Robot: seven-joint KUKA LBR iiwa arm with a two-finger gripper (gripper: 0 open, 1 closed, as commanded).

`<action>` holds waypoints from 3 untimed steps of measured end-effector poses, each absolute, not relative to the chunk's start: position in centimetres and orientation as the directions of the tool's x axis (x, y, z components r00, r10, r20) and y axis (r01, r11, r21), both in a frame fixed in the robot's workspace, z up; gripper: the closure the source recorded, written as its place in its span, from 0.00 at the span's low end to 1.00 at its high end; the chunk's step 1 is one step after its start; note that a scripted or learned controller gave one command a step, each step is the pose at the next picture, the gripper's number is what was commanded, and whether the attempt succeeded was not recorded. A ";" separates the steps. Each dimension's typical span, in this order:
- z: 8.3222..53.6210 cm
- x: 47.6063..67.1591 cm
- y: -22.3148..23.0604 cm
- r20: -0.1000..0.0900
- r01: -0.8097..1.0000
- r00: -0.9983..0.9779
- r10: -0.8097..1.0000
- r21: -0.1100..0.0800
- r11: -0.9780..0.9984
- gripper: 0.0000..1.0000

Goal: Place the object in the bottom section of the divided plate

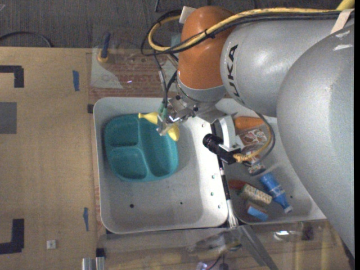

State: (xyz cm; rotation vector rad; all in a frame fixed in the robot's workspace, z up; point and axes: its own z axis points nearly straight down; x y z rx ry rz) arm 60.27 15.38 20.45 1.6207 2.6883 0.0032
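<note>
A teal divided plate lies in the left white bin, with two small sections on its left and one large section on its right. My gripper hangs over the plate's upper right rim. A yellow object sits at the fingertips, with another yellow part showing just below them. The gripper appears shut on this yellow object.
The right bin holds an orange item, a printed card, a blue bottle, a tan block and a small blue piece. The left bin's floor is bare below the plate.
</note>
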 end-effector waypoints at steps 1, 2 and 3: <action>23.3 64.2 16.2 -0.002 0.939 -0.343 0.939 0.004 0.343 1.00; 23.3 64.2 16.3 -0.002 0.939 -0.345 0.939 0.003 0.345 0.00; 26.4 65.3 15.2 -0.003 0.915 -0.404 0.915 0.005 0.404 0.00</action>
